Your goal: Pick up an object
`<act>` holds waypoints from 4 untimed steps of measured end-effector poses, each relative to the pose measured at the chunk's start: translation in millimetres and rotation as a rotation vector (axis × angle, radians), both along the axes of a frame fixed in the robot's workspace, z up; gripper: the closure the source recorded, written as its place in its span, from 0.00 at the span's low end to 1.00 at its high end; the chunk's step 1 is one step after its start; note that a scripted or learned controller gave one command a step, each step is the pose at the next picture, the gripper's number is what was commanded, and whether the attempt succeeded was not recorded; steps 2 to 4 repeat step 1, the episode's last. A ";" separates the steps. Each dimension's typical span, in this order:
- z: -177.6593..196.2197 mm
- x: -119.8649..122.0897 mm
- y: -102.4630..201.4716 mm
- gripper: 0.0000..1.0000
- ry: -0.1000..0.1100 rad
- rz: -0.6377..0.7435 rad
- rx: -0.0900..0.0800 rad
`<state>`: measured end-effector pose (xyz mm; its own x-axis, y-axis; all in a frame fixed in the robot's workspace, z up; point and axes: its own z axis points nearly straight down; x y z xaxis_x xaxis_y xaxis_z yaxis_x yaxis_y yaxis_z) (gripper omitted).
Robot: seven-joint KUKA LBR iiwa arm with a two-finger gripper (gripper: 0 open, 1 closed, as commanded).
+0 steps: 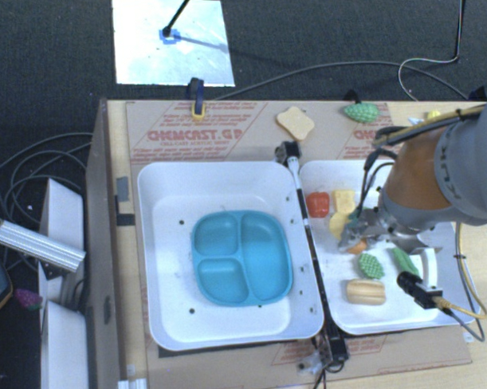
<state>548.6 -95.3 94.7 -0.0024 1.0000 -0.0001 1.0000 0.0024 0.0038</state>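
Jaw state: could not be told. Gripper [358, 235] low in right bin [335, 316], over small orange piece [356, 247] and beside pale yellow blocks [342, 210]. Red block [318, 203] to their left. Below gripper: green dimpled oval [371, 266], smooth green stick [404, 261], tan bun-shaped roll [366, 291]. In left bin [168, 200], glossy blue divided plate [242, 257]. Outside bins, on cardboard: tan bread slice [295, 122], green textured piece [361, 111].

- arm [442, 171] cut off by right edge; covers back right part of right bin [322, 175]
- gripper [358, 240] blurred; orange bit beneath it too small to identify
- cable [459, 23] runs off top edge
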 end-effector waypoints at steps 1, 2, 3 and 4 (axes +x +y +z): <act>90.7 25.0 68.3 1.00 -0.001 0.002 0.001; 90.7 25.0 68.3 1.00 -0.001 0.002 0.001; 90.7 25.0 68.3 1.00 -0.001 0.002 0.001; 90.7 25.0 68.3 1.00 -0.001 0.002 0.001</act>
